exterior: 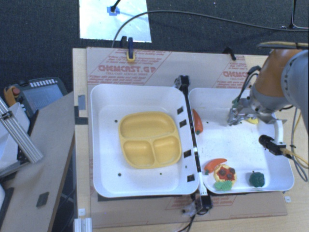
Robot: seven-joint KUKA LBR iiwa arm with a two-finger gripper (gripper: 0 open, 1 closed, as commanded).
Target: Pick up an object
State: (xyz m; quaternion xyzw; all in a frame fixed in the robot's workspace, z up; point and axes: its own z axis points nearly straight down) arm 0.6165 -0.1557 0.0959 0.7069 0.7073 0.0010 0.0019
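So the arm (285,79) comes in from the right edge of the frame, orange band up top, and the gripper (235,117) sits low over the upper part of the right bin (241,173). Its fingers are too small and dark to make out, so whether they're spread or pinched is anyone's guess. Just right of the gripper there's a bit of a yellow thing (252,121) peeking out from under the wrist, mostly hidden, so its shape is hard to call.

The other stuff in that bin: an orange-red carrot-looking piece (197,122) lies along the bin's left wall, long axis running nearly up-down in the frame, leaning slightly leftward at the top. Toward the lower left of the bin, a small red chili-ish piece (215,164) lies at a slant, rising to the right. Just below it, a toy pizza slice (224,175) with green at the bottom. A green lump (257,179) sits in the lower right corner, apart from the rest.

The left bin (104,144) holds a yellow divided tray (149,139), three compartments, tilted a bit.

Both bins rest on a cardboard-coloured sheet (145,64) with red print, on a pale bench. Dark carpet behind, a shiny square plate (96,13) on the floor at upper left, a pendant controller (43,93) at the left edge.
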